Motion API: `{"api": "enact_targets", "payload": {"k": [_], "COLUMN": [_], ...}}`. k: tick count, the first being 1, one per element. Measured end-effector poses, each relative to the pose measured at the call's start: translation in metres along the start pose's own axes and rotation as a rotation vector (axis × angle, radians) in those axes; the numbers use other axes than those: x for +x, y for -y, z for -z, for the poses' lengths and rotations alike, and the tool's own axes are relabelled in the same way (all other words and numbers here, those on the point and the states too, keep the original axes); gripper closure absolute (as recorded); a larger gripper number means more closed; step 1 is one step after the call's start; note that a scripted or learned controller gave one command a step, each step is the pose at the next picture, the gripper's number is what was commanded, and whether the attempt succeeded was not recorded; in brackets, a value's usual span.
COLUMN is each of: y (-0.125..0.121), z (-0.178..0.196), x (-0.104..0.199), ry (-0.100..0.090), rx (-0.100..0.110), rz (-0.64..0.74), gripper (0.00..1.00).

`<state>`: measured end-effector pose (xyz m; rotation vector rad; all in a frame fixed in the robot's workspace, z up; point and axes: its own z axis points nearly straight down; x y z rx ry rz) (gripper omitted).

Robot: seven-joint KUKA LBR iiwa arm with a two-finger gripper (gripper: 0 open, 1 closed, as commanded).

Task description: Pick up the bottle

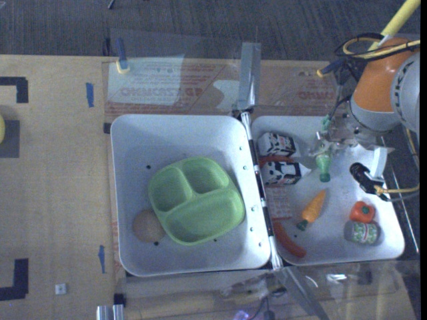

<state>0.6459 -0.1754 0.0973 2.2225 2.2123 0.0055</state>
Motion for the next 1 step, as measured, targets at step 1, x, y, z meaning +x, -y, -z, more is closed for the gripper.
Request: {"api": "enact_targets", "payload": {"k": [1], "y": [-0.0133], "z": [0.0642], "x": [-0.0278], "ry": [0.001], "rx": [0.003], "rz": [-0.098], "gripper": [1.00]}}
